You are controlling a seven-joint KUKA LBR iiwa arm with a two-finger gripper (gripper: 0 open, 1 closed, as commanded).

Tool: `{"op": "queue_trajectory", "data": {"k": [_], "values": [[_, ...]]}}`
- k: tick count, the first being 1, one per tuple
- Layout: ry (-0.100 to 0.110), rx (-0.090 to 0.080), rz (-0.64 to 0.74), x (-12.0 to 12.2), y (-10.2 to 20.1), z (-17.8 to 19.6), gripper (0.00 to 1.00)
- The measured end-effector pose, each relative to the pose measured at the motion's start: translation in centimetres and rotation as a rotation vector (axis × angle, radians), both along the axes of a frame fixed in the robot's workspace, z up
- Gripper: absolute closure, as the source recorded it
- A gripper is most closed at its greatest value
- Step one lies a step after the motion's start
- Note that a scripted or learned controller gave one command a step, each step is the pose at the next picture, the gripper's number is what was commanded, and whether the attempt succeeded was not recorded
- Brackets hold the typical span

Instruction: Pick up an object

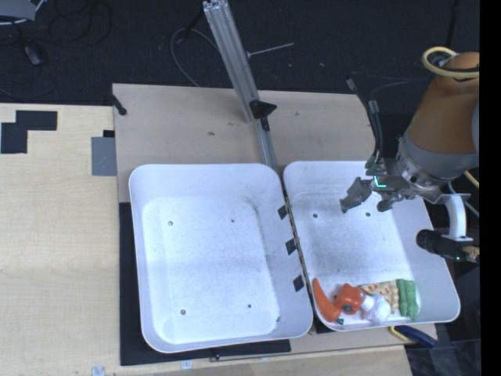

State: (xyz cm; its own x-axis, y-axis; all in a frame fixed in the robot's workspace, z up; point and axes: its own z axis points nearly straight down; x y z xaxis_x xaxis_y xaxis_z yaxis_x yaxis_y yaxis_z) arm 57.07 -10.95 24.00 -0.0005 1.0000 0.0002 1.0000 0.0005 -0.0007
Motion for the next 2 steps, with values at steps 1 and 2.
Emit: {"op": "queue_trajectory", "data": {"k": [1, 2], "values": [[0.0, 0.0, 0.0, 0.0, 0.0, 0.0, 0.0], [0.004, 0.0, -0.001, 0.0, 0.8, -4.6, 0.0]]}}
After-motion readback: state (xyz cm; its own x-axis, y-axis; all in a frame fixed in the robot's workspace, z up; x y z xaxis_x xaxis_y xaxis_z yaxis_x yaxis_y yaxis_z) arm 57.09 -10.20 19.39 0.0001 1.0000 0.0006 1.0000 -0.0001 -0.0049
